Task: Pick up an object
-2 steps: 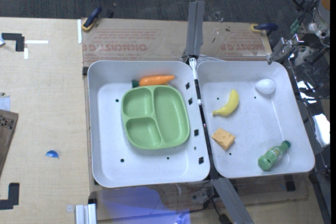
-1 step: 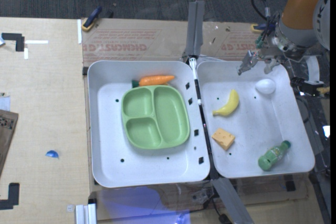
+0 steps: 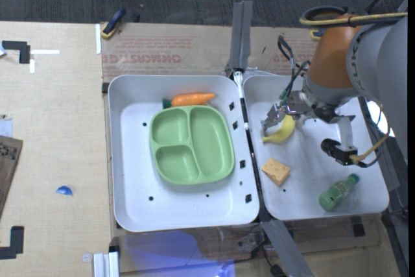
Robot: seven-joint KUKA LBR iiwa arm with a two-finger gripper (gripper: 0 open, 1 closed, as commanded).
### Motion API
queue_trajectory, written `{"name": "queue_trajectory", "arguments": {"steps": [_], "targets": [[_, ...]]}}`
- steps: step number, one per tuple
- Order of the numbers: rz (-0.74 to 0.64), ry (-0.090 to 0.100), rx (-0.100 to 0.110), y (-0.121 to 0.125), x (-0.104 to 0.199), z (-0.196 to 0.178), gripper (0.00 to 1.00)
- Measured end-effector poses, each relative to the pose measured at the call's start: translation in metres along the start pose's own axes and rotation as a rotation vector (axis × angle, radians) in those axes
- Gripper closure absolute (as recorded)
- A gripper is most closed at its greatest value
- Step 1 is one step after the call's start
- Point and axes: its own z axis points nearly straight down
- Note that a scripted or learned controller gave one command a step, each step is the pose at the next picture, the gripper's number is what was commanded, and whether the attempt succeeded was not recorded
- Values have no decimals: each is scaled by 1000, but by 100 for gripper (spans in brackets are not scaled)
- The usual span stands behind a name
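I am hovering my gripper [image 3: 277, 119] over the banana [image 3: 281, 132] in the right bin [image 3: 305, 204], grip unclear, judging it light, smooth, best pinched across its curved middle.

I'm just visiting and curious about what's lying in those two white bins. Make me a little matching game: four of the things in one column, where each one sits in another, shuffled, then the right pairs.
Things:
1. toy carrot
2. banana
3. cheese wedge
4. green bottle

Places:
A. right bin, near its front right corner
B. left bin, just behind the green divided plate
C. right bin, right under the tool
D. right bin, near its left wall, in front of the banana

Pairs: 1-B, 2-C, 3-D, 4-A
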Motion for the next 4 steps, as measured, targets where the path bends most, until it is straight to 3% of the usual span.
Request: {"name": "queue_trajectory", "arguments": {"steps": [1, 2, 3, 4], "targets": [[6, 0, 2, -1, -2, -8, 100], [5, 0, 2, -1, -2, -8, 0], [9, -1, 3, -1, -4, -16, 100], [183, -1, 2, -12, 44, -137, 100]]}}
